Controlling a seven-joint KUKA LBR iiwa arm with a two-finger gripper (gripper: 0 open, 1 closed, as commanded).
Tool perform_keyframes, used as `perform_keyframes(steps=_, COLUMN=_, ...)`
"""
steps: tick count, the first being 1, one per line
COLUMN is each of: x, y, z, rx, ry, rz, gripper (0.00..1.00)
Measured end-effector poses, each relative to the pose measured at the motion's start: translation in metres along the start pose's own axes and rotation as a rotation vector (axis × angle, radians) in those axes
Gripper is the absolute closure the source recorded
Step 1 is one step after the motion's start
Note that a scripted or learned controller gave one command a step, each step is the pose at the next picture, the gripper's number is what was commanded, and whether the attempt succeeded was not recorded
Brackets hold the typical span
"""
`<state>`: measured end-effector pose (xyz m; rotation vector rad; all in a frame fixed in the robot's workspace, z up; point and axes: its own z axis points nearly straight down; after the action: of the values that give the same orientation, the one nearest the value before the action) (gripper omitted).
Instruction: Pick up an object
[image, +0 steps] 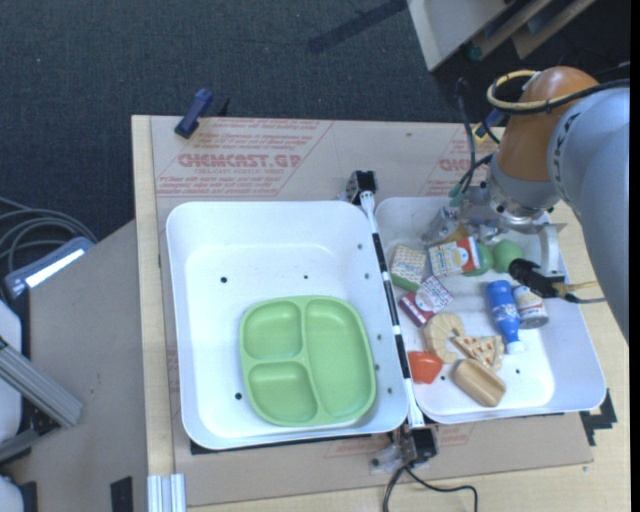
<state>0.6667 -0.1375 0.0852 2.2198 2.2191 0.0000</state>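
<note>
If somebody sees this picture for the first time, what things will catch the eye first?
First comes the green plate with three sections, lying alone in the left bin. Next is the pile of small toy food in the right bin, such as the blue bottle and the bread roll. The grey and orange arm reaches over that bin's far end.

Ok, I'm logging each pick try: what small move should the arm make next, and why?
Probably a short drop straight down: the gripper hangs at the far end of the right bin, over the juice carton and green toy, with nothing seen between its fingers.
</note>
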Motion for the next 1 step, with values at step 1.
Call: perform_keyframes(steps=1, x=-0.0001, y=-0.0004, z=-0.0097, rx=0.003, ry=0.000, rz=0.000, gripper=1.00)
